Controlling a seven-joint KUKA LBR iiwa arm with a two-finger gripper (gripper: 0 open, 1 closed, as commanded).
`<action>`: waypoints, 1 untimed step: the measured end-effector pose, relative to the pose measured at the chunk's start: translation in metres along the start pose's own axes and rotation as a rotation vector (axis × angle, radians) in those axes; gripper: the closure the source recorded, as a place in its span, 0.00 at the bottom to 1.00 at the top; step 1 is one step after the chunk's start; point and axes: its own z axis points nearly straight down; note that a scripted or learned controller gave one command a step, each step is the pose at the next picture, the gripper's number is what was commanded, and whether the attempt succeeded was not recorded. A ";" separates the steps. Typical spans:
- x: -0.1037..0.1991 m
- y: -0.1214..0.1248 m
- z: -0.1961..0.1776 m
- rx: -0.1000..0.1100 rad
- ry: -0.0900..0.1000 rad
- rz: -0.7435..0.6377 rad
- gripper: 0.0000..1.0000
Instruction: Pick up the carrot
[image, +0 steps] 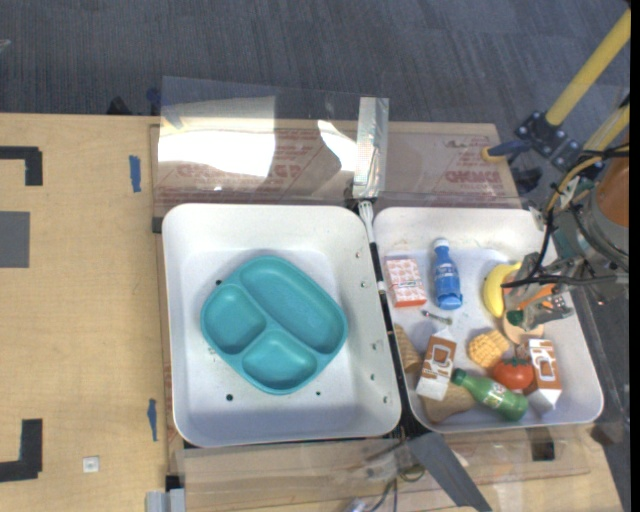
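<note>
The carrot (541, 296) is a small orange piece with a green end (514, 318). It sits between the dark fingers of my gripper (538, 295) above the right side of the right bin (470, 225). The gripper is shut on it, with the grey wrist and orange band reaching in from the right edge. A banana (494, 289) lies just left of the fingertips. Most of the carrot is hidden by the fingers.
The right bin also holds a blue bottle (446, 275), a red-white packet (404, 281), a yellow waffle (487, 347), a tomato (514, 375), a green bottle (490, 392) and two brown cartons (437, 364). A teal divided plate (273, 322) lies in the left bin (190, 240).
</note>
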 end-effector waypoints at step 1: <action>-0.003 0.002 -0.010 0.001 -0.007 -0.003 1.00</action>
